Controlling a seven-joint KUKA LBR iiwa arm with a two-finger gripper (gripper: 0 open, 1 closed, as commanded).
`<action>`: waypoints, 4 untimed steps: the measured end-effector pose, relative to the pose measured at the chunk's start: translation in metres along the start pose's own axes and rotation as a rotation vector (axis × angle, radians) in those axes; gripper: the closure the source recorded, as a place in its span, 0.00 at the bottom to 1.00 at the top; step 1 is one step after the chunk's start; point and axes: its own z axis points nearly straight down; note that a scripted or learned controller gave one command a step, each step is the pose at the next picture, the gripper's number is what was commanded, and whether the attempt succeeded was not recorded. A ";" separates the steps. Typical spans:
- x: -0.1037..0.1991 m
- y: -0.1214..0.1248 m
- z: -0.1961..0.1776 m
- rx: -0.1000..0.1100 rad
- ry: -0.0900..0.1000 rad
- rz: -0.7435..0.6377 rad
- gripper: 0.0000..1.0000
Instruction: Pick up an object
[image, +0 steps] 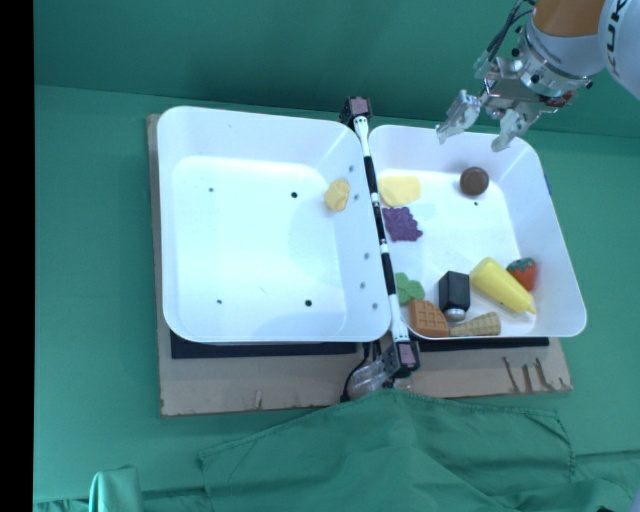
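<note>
Task status: no object picked yet; grasp and lift remain. Likely nearest candidate: brown ball, loose on floor of right bin, near far edge. Gripper hangs above that bin's far edge, fingers spread, nothing between them.

Right bin contents:
- yellow piece, purple grapes by left wall
- green piece, waffle, black block, cone along near edge
- yellow corn, strawberry toward near right corner

Left bin: one yellow lump near right wall.

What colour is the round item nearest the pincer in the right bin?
Dark brown: the round item lies in the right bin, below the open pincer, in the camera view.
</note>
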 end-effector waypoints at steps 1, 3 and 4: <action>-0.038 -0.055 0.048 0.007 -0.001 0.006 0.00; -0.062 -0.134 0.037 -0.007 -0.003 0.002 0.00; -0.088 -0.130 -0.037 -0.010 -0.005 0.002 0.00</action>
